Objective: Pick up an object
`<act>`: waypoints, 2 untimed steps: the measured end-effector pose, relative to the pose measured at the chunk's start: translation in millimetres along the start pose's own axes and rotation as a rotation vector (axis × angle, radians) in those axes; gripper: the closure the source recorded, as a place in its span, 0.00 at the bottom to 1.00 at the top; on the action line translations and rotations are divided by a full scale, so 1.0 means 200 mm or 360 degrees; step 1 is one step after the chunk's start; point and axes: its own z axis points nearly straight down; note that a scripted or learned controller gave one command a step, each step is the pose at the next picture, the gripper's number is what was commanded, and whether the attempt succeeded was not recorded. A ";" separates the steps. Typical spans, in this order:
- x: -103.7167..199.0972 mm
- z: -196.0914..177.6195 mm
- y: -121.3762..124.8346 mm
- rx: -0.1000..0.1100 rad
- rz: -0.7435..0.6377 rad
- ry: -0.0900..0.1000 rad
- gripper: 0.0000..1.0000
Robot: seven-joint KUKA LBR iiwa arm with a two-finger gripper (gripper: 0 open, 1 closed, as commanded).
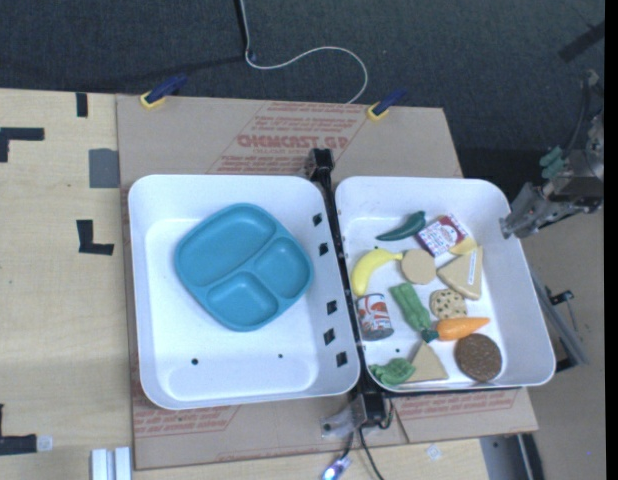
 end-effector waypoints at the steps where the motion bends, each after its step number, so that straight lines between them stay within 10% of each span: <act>1: -0.12 -0.76 -0.06 -0.0030 0.0005 -0.0008 1.00; 2: 0.20 -0.71 -0.06 0.0000 -0.0008 0.0003 1.00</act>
